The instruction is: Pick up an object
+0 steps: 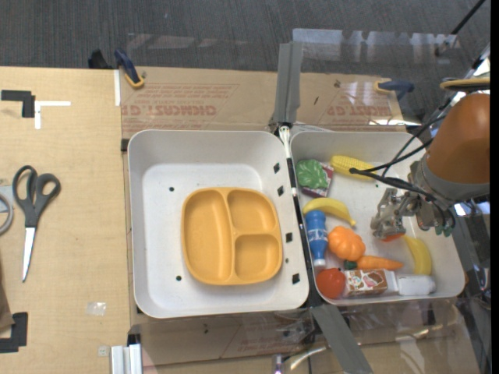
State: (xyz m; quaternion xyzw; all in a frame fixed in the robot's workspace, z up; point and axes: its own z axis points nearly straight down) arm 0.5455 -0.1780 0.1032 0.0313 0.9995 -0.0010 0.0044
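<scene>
Bench, viewed from above at a slant; two white bins set side by side at centre frame.

Left bin (148,232): one yellow divided plate (231,234), three compartments, lying flat at the bin's middle.

Right bin (456,275): mixed toy food. A green item (313,174) is seen at upper left, with a corn cob (351,164) just to its right. A banana (329,209) lies below them. A blue bottle (315,238) stands against the left wall, an orange fruit (346,243) touching its right side. A carrot (379,262) lies right of the orange fruit. A red tomato (330,284) sits at lower left, beside a small carton (366,282) and a white item (413,285) along the bottom wall. A second banana (419,255) lies at lower right.

Arm (464,142): entered from the right edge, orange band visible. The gripper (388,223) is lowered into the right bin, between the first banana and the second banana, just above the carrot. Finger state cannot be told; nothing is seen between them.

Outside the bins: scissors (31,209) at left on the bench; a blue clamp (129,68) at upper left.
</scene>
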